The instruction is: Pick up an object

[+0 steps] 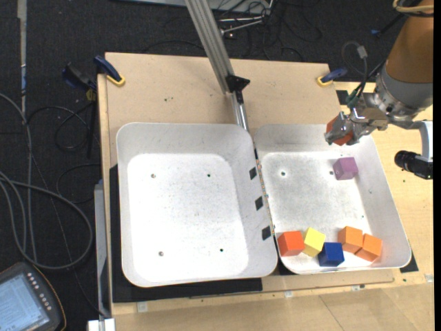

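Arm in from right, orange band above grey wrist, over upper right corner of right bin. Gripper above bin's far rim, near top right. Something orange-red at fingertips; can't tell if it's a held obj or part of gripper. Finger state: can't tell, too small and blurred.

Right bin contents:
- purple cube, upper right area, just below and beside gripper, apart from it.
- orange-red cube, near edge, leftmost of row.
- yellow cube, tilted, touching orange-red one's right side.
- blue cube, just right of yellow, touching or nearly.
- two orange cubes, side by side at lower right, close to blue.

Left bin white, speckled, sits beside right bin; edges meet at centre w/ small black clips along seam.

Bench tan board; blue/yellow clamps at far corners. Metal pole slants down from top to between bins. Cables on dark floor at left; tablet screen bottom left corner.
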`<state>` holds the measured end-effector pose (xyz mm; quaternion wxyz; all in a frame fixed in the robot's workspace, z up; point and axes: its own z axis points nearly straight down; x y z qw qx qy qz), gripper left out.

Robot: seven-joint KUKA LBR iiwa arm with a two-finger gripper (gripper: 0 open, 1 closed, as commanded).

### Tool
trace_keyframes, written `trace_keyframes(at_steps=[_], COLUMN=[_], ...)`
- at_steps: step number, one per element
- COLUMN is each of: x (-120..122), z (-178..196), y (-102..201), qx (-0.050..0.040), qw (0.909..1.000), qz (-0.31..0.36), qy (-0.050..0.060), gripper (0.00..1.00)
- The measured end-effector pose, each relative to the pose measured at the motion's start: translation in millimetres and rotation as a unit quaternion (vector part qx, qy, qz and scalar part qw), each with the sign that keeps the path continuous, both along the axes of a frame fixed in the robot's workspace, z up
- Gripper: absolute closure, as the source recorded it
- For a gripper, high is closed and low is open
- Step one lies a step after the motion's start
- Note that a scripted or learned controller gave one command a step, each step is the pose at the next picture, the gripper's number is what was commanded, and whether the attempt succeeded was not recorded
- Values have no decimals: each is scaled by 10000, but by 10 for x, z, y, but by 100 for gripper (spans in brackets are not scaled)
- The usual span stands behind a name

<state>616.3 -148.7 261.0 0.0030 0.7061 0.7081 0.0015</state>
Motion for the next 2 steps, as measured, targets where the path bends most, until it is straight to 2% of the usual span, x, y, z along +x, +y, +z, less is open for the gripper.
trace_keyframes(at_steps=[1, 2], x=[-125, -156], z=[-138, -199], y=[590, 1169], qx=[22, 20], qw=[10000, 10000], qz=[23, 28], qy=[48, 39], gripper=[100, 100])
